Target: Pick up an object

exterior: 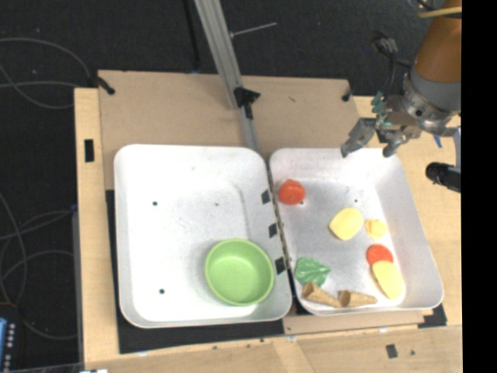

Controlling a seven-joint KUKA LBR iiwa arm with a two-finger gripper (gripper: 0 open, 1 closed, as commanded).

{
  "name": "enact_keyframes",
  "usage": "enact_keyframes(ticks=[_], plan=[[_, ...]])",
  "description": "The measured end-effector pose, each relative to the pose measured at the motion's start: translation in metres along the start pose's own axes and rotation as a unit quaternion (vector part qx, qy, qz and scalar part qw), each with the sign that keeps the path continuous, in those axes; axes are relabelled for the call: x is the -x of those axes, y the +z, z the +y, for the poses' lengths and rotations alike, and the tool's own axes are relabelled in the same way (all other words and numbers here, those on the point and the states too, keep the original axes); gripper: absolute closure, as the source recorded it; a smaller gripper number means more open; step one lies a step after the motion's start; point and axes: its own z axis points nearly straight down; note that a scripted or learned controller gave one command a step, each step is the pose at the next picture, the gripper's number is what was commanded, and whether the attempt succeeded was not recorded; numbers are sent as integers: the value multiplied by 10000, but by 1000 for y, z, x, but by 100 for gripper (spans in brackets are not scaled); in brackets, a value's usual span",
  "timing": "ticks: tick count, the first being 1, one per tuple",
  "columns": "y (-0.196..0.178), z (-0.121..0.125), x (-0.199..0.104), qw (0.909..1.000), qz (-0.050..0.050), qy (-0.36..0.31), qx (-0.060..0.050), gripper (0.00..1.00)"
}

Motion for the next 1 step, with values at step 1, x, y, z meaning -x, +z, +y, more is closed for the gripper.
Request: enact_keyframes(ticks=[1], plan=[[0, 0, 0, 10000, -4, -1, -1, 0]])
